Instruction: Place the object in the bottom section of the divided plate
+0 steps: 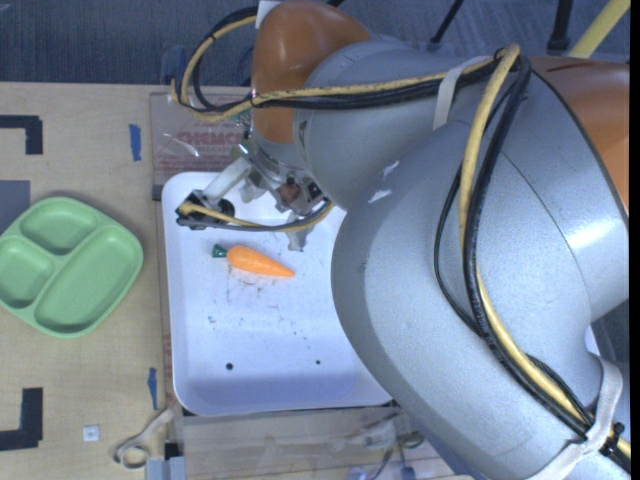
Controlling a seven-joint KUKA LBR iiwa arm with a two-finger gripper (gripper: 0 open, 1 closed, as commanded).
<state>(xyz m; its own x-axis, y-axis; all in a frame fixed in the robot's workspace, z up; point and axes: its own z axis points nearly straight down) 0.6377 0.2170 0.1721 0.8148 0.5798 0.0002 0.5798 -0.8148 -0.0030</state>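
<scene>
one small toy carrot (pixel 258 261) lies on its side in the white bin (pixel 250 353), in the upper-left part of the bin floor, apart from the walls. it has an orange tapered body, w/ the thick end and a small green stub pointing left and the thin tip pointing right. it looks like hard moulded plastic, smooth and slightly glossy. prob. light, stiff and not fragile, but it's round in section, so it may roll or slip out of a pinch. best hold, i'd judge, is across the thick half near the green end, squeezing across the long axis; the thin tip gives little to grip.

the gripper (pixel 288 198) hangs near the carrot on the side toward the bin's far wall, not touching it. can't tell if it's apart or together, since the wrist and cables hide its end. nothing is seen held.

the green divided plate (pixel 70 290) sits on the pale wooden bench (pixel 90 138), left of the bin and well apart from the carrot. it's matte plastic w/ rounded corners and raised ridges making 3 sections: 2 small at the top and left, 1 large at the bottom right, which i take as the target. the bin floor is smooth white w/ a few dark specks.
</scene>
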